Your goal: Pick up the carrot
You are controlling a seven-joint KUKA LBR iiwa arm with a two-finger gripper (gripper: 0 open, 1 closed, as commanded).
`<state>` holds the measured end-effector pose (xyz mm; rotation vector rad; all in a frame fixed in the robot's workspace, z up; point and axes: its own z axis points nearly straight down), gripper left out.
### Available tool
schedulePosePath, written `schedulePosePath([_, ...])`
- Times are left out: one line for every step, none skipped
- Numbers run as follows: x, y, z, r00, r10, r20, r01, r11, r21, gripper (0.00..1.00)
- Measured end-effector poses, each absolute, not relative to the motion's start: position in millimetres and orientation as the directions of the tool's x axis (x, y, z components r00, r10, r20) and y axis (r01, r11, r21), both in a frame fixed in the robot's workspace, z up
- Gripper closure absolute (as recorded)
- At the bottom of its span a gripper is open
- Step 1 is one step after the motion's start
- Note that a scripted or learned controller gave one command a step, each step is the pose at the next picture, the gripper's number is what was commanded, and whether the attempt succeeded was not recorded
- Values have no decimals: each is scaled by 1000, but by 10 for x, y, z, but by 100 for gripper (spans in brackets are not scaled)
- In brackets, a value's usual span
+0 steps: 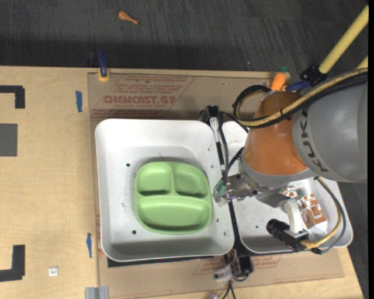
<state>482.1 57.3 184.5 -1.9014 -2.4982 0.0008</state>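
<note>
The arm's orange band [274, 137] and grey wrist hang over the right bin [257, 236] and hide most of its floor. The gripper [229, 190] sits low at the bin's left side, close to the ridge between the two bins. A small orange piece with a green tip [281, 77] peeks out just past the right bin's far edge, behind the arm. It may be the carrot, but most of it is hidden.
A green divided plate [173, 195] lies in the middle of the left bin [117, 175]. A small orange scrap [127, 17] lies on the dark floor beyond the bench. Black cables [221, 146] run along the ridge between the bins. A yellow pole [345, 41] crosses the top right.
</note>
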Motion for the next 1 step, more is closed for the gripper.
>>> schedulePosePath([4989,397,2483,-619,786,-1,786,619,1,100])
